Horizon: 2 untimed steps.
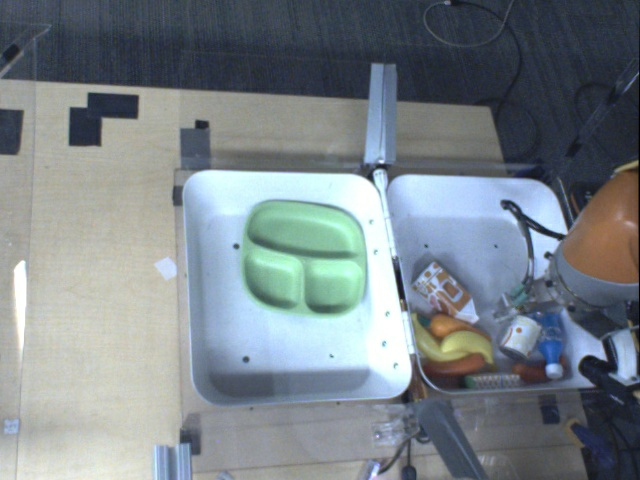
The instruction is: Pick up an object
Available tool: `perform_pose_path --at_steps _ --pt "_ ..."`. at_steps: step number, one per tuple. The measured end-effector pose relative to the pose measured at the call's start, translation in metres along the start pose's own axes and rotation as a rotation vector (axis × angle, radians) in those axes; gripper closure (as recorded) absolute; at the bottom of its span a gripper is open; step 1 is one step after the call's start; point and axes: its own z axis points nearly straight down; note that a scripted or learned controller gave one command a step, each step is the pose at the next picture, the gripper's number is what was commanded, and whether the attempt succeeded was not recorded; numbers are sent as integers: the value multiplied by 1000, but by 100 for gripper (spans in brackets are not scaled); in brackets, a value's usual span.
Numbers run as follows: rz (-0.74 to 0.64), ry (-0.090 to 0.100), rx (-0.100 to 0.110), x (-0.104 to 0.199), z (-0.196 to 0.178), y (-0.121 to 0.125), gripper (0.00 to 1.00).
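While the arm [600,243] hangs over the right bin [470,208], pincer state: cannot tell. Objects pile in its near corner: banana [455,345], carton [441,289], bottle [548,336]. Banana looks light, stiff, smooth; grip across its middle. Left bin [215,298] holds a green tray [304,256].

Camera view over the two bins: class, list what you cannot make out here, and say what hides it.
- Gripper: the arm's orange band and wrist cover it, so its fingers cannot be read.
- Small items at the right bin's near corner: piled, overlapping and blurred; only a banana and a patterned box are recognisable.
- Arm: cut off by the right edge.
- Green tray: its compartments' depth is unclear from above.
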Motion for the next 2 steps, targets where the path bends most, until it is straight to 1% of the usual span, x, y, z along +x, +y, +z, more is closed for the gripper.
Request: perform_pose_path --at_steps 1,2 --pt "-189 7 16 69 -27 29 100" --pt "-53 6 17 202 -167 69 100"
